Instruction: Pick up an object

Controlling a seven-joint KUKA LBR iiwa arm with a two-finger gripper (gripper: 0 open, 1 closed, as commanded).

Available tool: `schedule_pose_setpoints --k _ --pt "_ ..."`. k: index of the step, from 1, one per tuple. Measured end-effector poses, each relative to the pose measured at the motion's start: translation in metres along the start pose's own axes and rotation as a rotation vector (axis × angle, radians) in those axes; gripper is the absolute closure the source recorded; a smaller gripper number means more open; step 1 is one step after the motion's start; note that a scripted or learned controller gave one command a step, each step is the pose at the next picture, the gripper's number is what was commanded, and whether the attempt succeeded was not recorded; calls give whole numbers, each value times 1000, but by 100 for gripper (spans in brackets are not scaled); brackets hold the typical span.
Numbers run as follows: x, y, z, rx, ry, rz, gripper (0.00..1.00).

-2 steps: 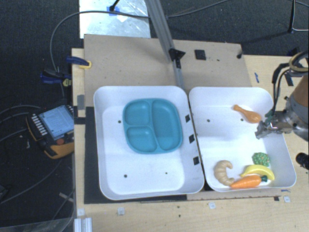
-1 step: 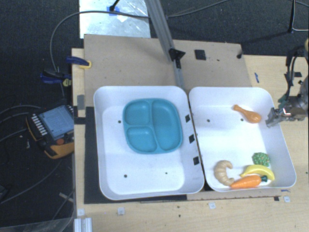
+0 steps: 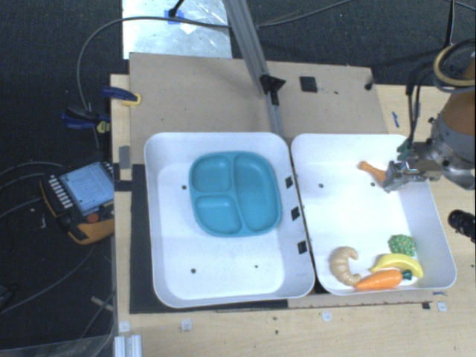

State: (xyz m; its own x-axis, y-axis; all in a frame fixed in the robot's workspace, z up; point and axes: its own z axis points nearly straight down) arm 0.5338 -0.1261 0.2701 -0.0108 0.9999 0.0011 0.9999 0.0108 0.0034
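One gripper (image 3: 392, 178) over right bin (image 3: 349, 214), finger state unclear; orange piece (image 3: 371, 169) touching its left side, grip unconfirmed.

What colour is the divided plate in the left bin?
Light blue plate, seen clearly in the camera view.

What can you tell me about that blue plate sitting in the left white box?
The blue plate is a rounded-square tray in light blue, plastic by its look, split by raised ridges into three compartments: two smaller ones on the left and a long one on the right. It lies flat, face up, slightly turned, in the upper middle of the left bin. It rests on the bin floor, with nothing else touching it.
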Motion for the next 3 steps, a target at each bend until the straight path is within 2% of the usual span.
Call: schedule_pose_setpoints --k 1,2,3 --pt "53 -6 2 2 1 0 100" --pt "111 -7 20 3 1 0 100" --pt "166 2 18 1 1 -1 100"
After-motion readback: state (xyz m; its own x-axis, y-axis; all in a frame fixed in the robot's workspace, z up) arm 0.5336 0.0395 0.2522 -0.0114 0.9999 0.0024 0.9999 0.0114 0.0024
